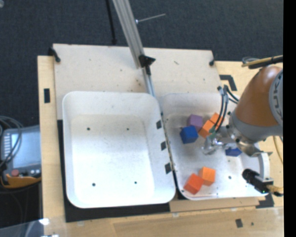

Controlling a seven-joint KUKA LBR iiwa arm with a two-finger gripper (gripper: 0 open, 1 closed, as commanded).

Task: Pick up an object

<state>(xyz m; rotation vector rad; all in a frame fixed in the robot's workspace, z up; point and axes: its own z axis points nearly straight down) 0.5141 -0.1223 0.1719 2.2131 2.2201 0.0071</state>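
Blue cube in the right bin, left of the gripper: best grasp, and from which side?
Probably straight down on the blue cube, fingers on its left and lower faces' opposite pairs, since those look free. The purple cube sits close at its upper right, so avoid closing across that corner. The gripper is just to its right.

Left bin (pixel 113 147) floor open; blocks (pixel 189 134) crowd right bin (pixel 187 102).
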